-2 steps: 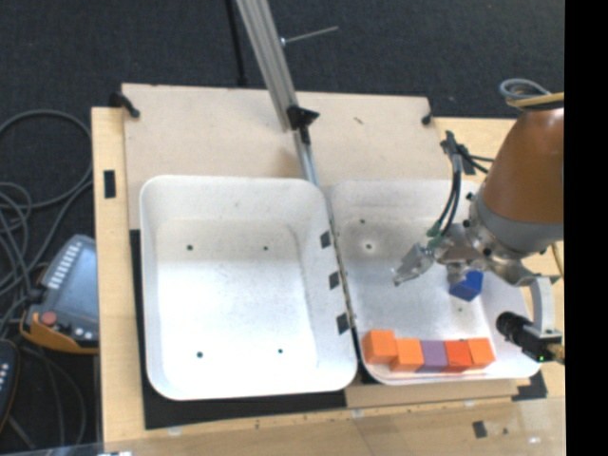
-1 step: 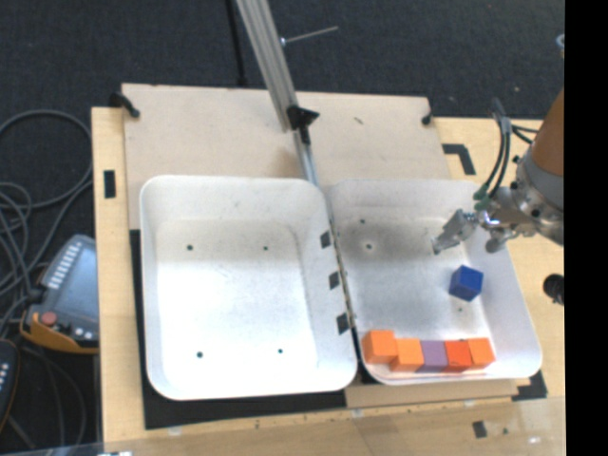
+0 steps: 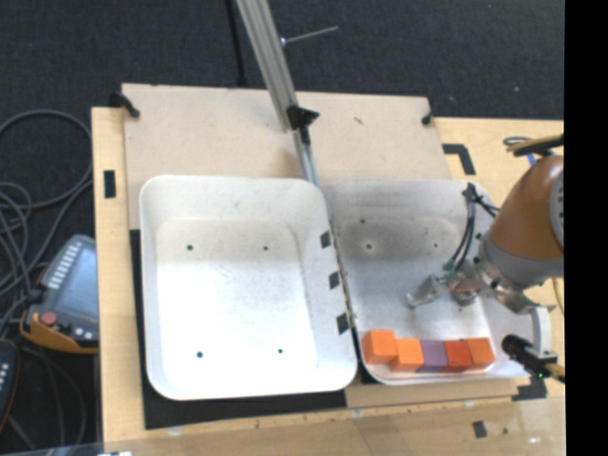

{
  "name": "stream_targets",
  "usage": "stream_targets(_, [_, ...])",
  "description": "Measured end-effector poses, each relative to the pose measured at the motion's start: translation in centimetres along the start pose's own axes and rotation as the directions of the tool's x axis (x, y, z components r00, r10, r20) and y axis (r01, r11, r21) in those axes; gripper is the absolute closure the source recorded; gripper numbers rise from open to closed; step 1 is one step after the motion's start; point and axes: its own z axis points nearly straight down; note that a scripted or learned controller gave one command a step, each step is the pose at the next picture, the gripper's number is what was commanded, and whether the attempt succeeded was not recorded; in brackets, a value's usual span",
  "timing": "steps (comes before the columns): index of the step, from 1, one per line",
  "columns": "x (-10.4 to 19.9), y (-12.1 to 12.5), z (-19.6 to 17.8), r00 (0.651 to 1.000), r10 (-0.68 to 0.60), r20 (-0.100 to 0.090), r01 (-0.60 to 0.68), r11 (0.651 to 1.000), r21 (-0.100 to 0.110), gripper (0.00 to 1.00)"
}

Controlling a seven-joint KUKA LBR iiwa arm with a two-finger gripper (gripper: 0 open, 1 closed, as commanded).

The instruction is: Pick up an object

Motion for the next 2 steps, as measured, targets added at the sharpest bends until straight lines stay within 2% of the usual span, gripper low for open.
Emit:
stream_targets(1, [-0.06,0.17,-1.44,1.000,0.005,0.001,-0.005,1.000,-0.005,1.00])
stream_targets(2, [-0.04,0.15,-1.36,1.000,0.008,0.001,-0.008,1.000,-0.005,0.00])
